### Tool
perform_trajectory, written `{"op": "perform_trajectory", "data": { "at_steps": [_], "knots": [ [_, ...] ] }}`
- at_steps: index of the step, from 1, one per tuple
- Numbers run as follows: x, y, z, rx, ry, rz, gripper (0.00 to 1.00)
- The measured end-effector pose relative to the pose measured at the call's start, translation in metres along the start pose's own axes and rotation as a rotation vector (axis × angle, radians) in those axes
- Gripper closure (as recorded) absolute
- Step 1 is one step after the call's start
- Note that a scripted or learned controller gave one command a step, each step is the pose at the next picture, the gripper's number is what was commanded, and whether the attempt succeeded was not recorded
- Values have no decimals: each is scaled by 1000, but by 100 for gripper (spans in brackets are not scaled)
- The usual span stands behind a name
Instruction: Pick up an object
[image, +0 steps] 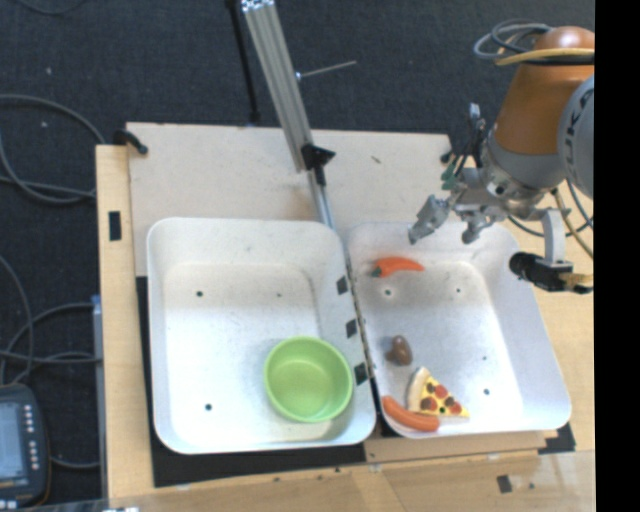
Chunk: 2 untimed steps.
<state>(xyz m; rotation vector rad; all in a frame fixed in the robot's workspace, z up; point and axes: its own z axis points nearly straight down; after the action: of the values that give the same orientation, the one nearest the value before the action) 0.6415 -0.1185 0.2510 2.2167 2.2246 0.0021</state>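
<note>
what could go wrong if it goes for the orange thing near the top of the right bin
The small orange carrot-shaped toy lies close to the far wall of the right white bin, so the open fingers of the gripper might strike the wall on the way down. The toy is also thin and lies flat, so the fingers could close above it or push it aside instead of catching it.

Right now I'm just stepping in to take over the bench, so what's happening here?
A KUKA arm reaches in from the right, its gripper open above the far edge of the right bin, with nothing between its fingers. That bin holds an orange carrot-like piece, a small brown object, a pizza slice and a hot dog. A green bowl sits in the left bin. Nothing is picked yet.
</note>
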Motion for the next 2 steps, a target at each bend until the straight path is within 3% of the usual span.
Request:
{"op": "perform_trajectory", "data": {
  "at_steps": [1, 2],
  "knots": [
    [0, 0, 0, 0, 0, 0, 0],
    [-6, 4, 61, 6, -3, 4, 0]
  ]
}}
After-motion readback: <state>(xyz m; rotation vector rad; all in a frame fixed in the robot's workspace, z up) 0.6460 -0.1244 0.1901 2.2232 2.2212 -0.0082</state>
